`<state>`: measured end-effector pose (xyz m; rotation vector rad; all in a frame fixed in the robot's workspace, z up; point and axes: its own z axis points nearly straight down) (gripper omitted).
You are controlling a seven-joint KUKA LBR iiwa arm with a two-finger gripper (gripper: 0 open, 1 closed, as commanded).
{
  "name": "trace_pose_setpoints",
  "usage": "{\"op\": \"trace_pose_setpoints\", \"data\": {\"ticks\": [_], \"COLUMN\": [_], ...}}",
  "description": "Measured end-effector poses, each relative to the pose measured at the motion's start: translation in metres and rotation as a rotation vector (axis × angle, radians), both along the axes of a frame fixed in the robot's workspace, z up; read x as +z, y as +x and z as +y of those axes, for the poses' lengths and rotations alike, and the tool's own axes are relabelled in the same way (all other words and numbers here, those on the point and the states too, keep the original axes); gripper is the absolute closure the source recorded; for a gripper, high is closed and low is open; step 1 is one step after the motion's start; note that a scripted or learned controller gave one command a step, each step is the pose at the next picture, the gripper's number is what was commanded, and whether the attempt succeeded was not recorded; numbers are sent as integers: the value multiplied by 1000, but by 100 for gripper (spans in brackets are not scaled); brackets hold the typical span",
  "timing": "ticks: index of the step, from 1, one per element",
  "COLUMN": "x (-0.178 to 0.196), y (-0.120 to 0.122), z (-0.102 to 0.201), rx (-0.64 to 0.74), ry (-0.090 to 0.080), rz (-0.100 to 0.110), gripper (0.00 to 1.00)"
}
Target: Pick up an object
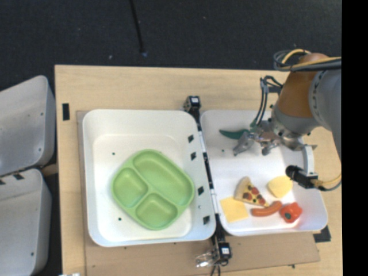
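Note:
The right bin (230,165) holds several toy foods. A dark teal piece (232,134) lies near its far left. Toward the front are a pizza slice (250,192), a yellow square (233,209), a yellow chunk (280,186), a sausage (265,210) and a red piece (291,212). My gripper (254,146) hangs over the far part of this bin, just right of the teal piece. It is open, its grey fingers (241,146) spread apart with nothing between them.
In the left bin (95,154) lies a green divided plate (152,188). The grey arm with its orange band (296,94) and cables covers the right bin's far right corner. A black clamp (191,103) sits where the bins meet.

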<state>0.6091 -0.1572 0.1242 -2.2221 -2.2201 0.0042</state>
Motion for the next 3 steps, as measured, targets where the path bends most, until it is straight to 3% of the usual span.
{"op": "trace_pose_setpoints", "data": {"ticks": [1, 2, 3], "x": [-24, -12, 34], "y": [0, 1, 3], "z": [-1, -3, -10], "rx": [-3, -5, -3], "ry": [-1, -1, 0], "rz": [-1, -5, -7], "gripper": [0, 100, 100]}}
